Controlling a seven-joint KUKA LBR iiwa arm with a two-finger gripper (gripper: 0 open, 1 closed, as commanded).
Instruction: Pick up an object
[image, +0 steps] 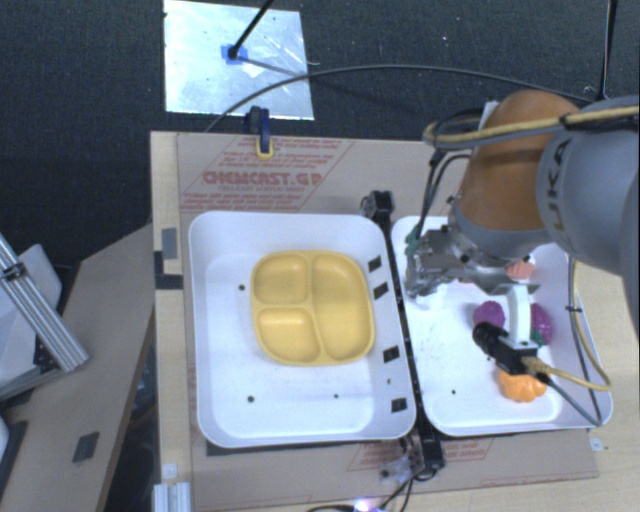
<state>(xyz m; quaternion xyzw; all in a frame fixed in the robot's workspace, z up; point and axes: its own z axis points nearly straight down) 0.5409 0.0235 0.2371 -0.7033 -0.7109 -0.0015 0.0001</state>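
One claw (428, 268) to watch, and it hangs over the upper left part of the right bin (450, 415), close to the wall shared with its neighbour. We cannot tell from up here whether it is spread or pressed together, and we see nothing in its grip. Just beside it, toward the arm, a pink object (520, 268) peeks out. Below that lies a purple object (489, 312), and nearer the front rim an orange object (522, 388). Across the divide, a yellow divided plate (310, 305) sits mid left bin (225, 400). We judge this the approach step, with nothing lifted yet. The next move calls for choosing one piece, centring over it, then descending squarely.
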